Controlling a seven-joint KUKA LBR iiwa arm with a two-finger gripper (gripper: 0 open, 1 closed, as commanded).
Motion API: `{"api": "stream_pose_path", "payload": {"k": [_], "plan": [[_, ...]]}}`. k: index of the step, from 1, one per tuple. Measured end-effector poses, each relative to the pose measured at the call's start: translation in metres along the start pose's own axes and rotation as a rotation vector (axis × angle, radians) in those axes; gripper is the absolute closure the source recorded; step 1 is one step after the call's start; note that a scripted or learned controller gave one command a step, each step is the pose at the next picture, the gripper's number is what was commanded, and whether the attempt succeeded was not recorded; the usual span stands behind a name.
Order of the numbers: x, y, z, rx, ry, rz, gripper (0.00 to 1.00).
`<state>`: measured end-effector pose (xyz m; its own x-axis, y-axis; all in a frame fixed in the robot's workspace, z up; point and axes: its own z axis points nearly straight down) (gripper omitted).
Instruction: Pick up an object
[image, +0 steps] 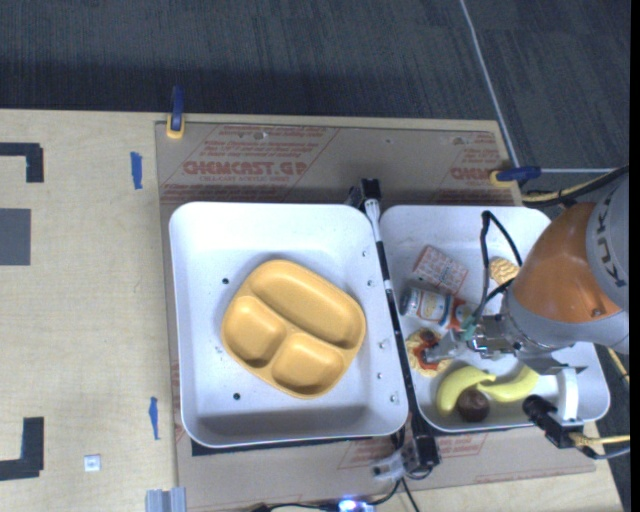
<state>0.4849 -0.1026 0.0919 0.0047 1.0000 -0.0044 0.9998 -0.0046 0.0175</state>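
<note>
White right bin, banana just below arm's wrist

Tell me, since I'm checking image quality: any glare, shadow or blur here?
Camera view: even lighting, soft sheen on the yellow tray; dark shadow under the left bin's near edge; the small items by the banana look soft and hard to identify.

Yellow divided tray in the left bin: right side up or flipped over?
Flipped over. The tray shows three bulging rounded humps instead of hollow compartments, lying on the left bin's floor.

"CHEMCAST.GP" on cardboard sheet
</note>
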Motion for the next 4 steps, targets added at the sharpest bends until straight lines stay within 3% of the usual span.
{"api": "stream_pose_path", "payload": {"k": [4], "plan": [[0.0032, -0.0004, -0.0007, -0.002, -0.007, 0.004, 0.00]]}}
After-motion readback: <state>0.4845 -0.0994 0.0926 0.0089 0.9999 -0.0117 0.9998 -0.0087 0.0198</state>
